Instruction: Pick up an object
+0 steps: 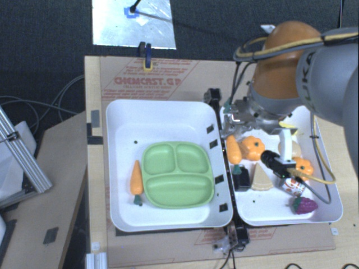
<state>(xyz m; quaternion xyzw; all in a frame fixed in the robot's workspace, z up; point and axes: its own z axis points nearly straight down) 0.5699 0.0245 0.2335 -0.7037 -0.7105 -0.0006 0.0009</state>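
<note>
Carrot beside green tray

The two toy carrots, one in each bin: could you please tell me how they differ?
The left-bin carrot lies alone on bare bin floor beside the green divided plate; the right-bin carrot sits crowded among toys, against the dividing wall. The left one shows a dark green stem end. Both are orange and lie roughly lengthwise.
</note>
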